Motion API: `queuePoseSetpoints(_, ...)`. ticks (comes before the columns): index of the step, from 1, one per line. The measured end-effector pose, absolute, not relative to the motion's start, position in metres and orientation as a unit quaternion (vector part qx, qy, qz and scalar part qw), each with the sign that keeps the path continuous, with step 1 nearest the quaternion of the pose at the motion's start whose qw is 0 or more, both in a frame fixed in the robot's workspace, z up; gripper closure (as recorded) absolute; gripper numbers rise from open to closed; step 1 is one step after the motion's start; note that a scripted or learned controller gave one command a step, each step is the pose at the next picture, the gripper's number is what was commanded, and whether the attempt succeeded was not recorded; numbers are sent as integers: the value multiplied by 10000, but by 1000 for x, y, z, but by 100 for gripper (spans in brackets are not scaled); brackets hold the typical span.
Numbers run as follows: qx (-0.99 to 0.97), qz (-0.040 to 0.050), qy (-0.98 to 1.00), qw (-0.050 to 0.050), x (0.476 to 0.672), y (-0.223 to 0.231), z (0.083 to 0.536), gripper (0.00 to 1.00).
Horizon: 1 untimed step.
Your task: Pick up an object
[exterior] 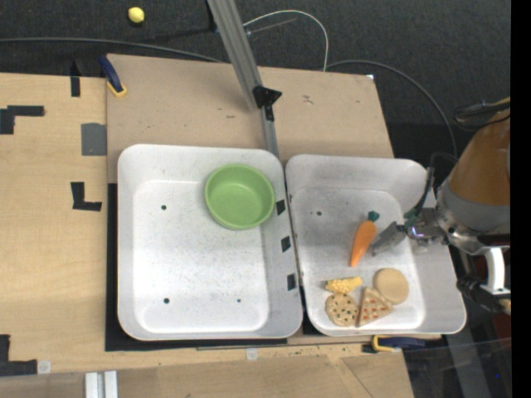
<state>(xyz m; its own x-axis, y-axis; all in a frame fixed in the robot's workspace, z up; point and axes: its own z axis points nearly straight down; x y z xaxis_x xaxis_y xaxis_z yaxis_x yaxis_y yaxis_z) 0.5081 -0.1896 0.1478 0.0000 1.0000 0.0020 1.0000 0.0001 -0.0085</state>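
Note:
In the right bin (415, 177) an orange carrot (362, 240) with a green tip lies near the middle. Below it sit a yellow corn piece (343, 285), a round tan bun (391, 286), a spotted cookie (339, 309) and a pizza slice (372, 307). My gripper (392, 235) hangs low over the right bin, just right of the carrot and above the bun, with nothing seen held in it. The grey arm with its orange band (483, 172) comes in from the right edge.
A green bowl (240, 196) sits in the upper right part of the left bin (149, 247). A slanted metal pole (241, 48) stands behind the bins. Cables run across the dark floor beyond the bench.

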Motion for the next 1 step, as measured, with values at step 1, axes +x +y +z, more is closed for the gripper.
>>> queuePoseSetpoints(1,-7068,20,-7074,35,506,-188,94,0)
